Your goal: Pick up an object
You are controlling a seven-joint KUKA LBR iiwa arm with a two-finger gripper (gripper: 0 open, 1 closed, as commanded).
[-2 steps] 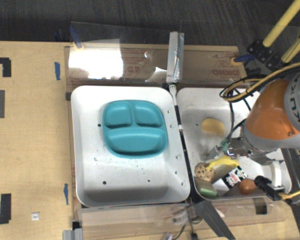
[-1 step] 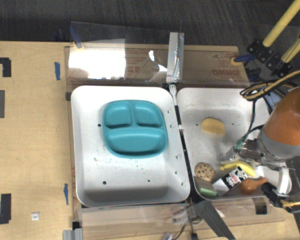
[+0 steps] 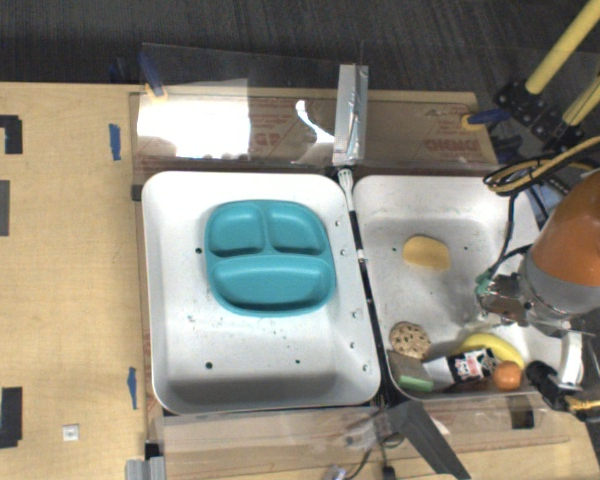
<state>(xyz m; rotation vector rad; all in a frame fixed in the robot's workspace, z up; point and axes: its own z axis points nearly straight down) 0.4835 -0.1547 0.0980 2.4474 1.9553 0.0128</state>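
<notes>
In the right bin a pale yellow, rounded lump lies alone near the middle. Toward the near wall sit a speckled cookie, a yellow banana lying curved, a small orange fruit just beside it, a dark labelled item and a green piece.

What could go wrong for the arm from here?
1. The banana, orange fruit and small bottle are packed together in the right bin's near corner, so a grab there might catch two things or knock one aside.
2. That pile sits against the bin's wall, which the arm might bump.
3. The cookie lies flat and may slip.
</notes>
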